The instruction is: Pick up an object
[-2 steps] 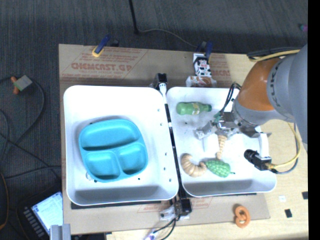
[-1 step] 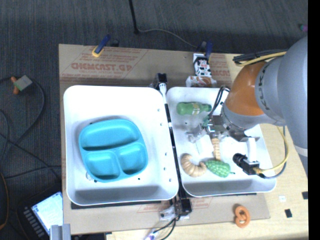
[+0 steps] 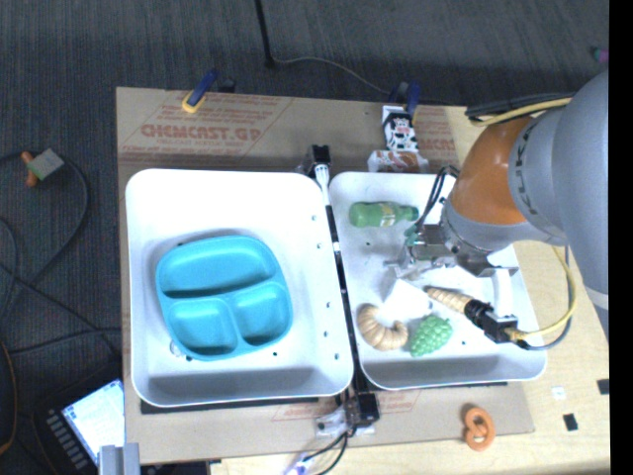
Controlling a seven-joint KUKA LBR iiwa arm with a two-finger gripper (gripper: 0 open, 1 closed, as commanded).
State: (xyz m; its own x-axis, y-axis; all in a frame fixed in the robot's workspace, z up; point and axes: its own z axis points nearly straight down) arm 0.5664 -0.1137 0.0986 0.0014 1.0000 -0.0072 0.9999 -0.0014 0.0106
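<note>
- While the grey arm with the orange band [image 3: 504, 181] is reaching in over the right white bin [image 3: 514, 369], its two-finger gripper [image 3: 425, 250] is hanging low near the middle of that bin; whether it is parted or closed I cannot tell, since the wrist is covering it, and nothing is showing in its hold.
- Candidates are lying around it: a green plastic bottle [image 3: 381, 214] is resting near the bin's far wall, a tan croissant-shaped toy [image 3: 381, 330] and a green bunch of toy grapes [image 3: 430, 336] are sitting side by side near the front wall, and a beige cone-shaped piece [image 3: 450, 298] is lying just beside the gripper.
- The light-blue divided plastic tray [image 3: 223, 295] is sitting in the left white bin [image 3: 148, 191], well apart from the arm.
- Judging by this, the pick is looking not yet done: every object is resting on a bin floor, so closing on one and lifting it are remaining.
</note>
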